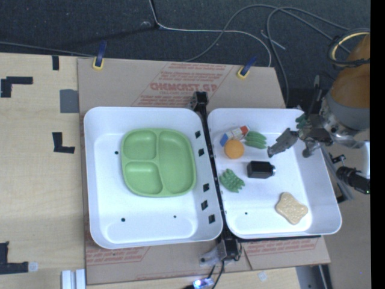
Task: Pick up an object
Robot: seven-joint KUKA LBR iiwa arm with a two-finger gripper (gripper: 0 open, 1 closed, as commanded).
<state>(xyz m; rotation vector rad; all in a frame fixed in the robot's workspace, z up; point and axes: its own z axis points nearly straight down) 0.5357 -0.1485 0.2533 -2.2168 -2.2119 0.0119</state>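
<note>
The right bin (319,191) holds an orange ball (234,150), a black block (260,169), a green leafy piece (231,180), a second green piece (255,139), a small red, white and blue item (233,134) and a tan biscuit-shaped piece (292,208). My gripper (293,147) hangs over the bin's upper right part, to the right of the black block and the green piece. Its fingers are spread open with nothing between them.
The left bin (102,209) holds a green divided plate (159,162). A black divider (207,161) runs between the two bins. Cables (252,17) lie across the dark floor behind the bench. The arm's body (349,95) stands at the right edge.
</note>
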